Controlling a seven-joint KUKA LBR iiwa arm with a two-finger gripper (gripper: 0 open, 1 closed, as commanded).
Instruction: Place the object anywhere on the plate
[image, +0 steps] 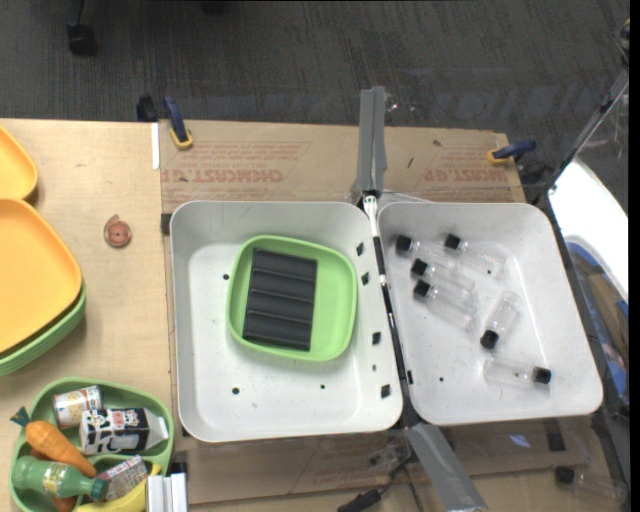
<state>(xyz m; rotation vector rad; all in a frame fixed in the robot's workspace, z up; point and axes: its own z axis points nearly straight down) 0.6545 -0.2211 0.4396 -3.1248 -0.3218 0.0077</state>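
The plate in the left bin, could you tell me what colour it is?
Light green plate, seen in the camera view.

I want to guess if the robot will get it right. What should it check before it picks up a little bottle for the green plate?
1. Green plate sits flat in the left bin: ok.
2. Room on the plate: not ok in the middle, a black ridged block lies there; the rim is free.
3. Clear vials with black caps are in the right bin: ok.
4. One vial lies apart for an easy grab, the one near the front: ok.
5. Whether a vial is already held: cannot tell.
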